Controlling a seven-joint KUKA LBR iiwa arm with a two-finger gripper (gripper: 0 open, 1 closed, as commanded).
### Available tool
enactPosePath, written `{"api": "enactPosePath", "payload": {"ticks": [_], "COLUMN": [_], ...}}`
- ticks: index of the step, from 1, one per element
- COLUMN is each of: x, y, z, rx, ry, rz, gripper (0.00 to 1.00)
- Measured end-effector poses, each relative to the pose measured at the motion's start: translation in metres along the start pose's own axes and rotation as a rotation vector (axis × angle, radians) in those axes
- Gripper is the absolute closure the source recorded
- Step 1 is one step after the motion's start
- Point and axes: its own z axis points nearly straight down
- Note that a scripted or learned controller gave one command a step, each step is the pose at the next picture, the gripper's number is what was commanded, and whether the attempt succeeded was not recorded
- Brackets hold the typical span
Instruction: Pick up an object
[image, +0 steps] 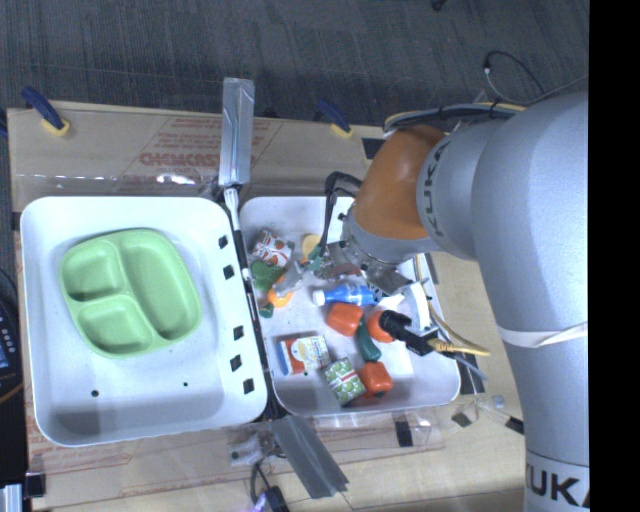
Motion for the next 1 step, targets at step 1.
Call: {"api": "enactPosePath", "payload": {"ticks": [1], "x": [-0.0093], "y": [-0.0069], "z": [-0.0308], "rx": [0.013], "ry": [0.003], "rz": [-0.071], "gripper": [0.00]}}
